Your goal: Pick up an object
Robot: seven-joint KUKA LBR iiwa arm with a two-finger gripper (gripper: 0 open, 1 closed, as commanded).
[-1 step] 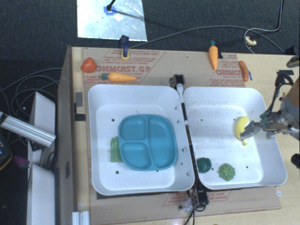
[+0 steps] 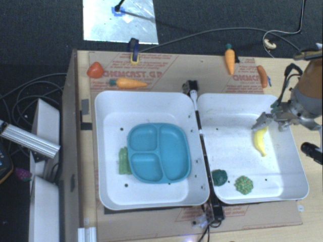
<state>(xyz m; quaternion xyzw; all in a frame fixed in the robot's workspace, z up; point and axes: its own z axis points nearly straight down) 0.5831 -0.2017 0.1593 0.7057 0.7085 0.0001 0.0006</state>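
A yellow banana (image 2: pixel 260 141) lies in the right bin (image 2: pixel 237 110), toward its right side. My gripper (image 2: pixel 271 122) hovers just above the banana's upper end, open, its two fingers spread apart with nothing between them. At the front of the same bin sit a dark green round piece (image 2: pixel 219 177) and a light green knobbly piece (image 2: pixel 244 184). In the left bin (image 2: pixel 108 135) a blue divided plate (image 2: pixel 159 153) lies flat, with a pale green piece (image 2: pixel 123 161) against its left edge.
On the bench behind the bins lie a red tomato (image 2: pixel 95 70), a carrot (image 2: pixel 128 83), a second carrot (image 2: pixel 230 60), an orange piece (image 2: pixel 262 76) and a blue-yellow clamp (image 2: pixel 134 49). A black divider (image 2: pixel 198 127) runs between the bins.
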